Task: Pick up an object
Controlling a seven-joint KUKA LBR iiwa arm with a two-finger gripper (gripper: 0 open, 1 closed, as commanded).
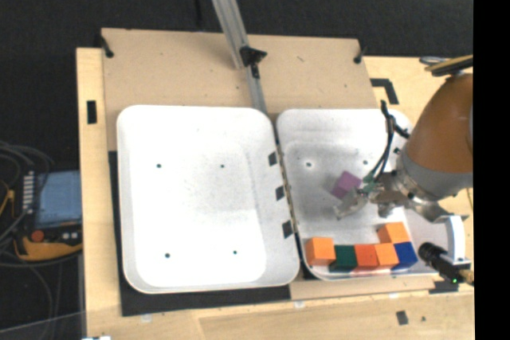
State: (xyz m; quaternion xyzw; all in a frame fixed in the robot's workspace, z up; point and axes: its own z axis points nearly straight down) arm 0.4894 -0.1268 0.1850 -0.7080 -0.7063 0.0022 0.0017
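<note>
Two white bins (199, 195); right holds purple block (346, 185), four orange (322, 249).

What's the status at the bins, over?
Tool low in right bin, beside purple block. Nothing seen between its fingers. Orange, green and blue blocks bunched along near wall, apart from tool.

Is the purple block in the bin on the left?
No, the purple block lies in the right bin, near the gripper, while the left bin holds no block.
</note>
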